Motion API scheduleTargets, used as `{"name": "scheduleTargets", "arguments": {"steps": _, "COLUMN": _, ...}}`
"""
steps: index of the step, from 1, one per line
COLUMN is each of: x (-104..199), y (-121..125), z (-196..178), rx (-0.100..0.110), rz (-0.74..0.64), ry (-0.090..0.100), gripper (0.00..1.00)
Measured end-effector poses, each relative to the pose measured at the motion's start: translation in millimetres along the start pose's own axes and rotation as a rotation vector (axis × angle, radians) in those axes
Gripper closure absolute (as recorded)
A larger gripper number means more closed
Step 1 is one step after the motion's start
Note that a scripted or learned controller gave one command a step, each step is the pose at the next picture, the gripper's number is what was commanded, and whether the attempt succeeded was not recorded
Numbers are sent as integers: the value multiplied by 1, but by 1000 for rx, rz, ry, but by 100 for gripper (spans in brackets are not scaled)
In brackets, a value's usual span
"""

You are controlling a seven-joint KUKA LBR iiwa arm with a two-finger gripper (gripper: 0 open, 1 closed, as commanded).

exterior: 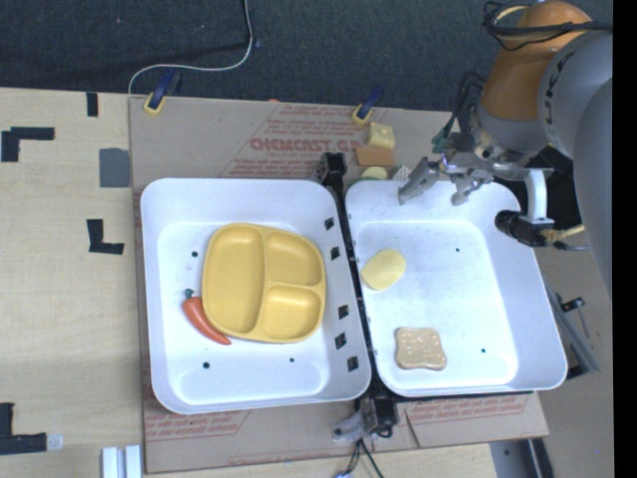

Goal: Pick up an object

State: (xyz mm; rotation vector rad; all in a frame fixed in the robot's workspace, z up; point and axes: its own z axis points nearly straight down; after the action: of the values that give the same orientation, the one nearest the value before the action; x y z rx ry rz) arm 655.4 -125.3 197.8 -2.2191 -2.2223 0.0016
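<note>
bench (60, 267) wood, cardboard sheet (259, 137) | dark carpet (348, 28) behind | two white bins (159, 207)

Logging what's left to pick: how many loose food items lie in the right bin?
2: a yellow round piece near the bin's left wall, and a toast slice toward the front. The gripper hangs over the back rim.

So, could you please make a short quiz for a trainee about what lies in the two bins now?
1. True or false: the yellow divided plate lies in the right bin.
2. What lies beside the plate's left edge? A) chili pepper B) spoon C) cup
3. Fill in: the gripper hangs over the right bin's ___ rim.

Key: 1 false, it lies in the left bin; 2 A, the chili pepper; 3 far.
</note>
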Motion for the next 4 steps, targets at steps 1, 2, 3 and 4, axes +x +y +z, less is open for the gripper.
{"name": "scheduleTargets", "arguments": {"steps": 1, "x": 20, "y": -35, "z": 89, "rx": 7, "rz": 1, "ry": 2, "gripper": 0}}
{"name": "scheduleTargets", "arguments": {"steps": 2, "x": 21, "y": -63, "z": 114, "rx": -3, "rz": 1, "ry": -1, "gripper": 0}}
{"name": "scheduleTargets", "arguments": {"steps": 3, "x": 21, "y": -58, "z": 98, "rx": -13, "rz": 1, "ry": 0, "gripper": 100}}
{"name": "scheduleTargets", "arguments": {"steps": 4, "x": 21, "y": -60, "z": 101, "rx": -7, "rz": 1, "ry": 0, "gripper": 0}}
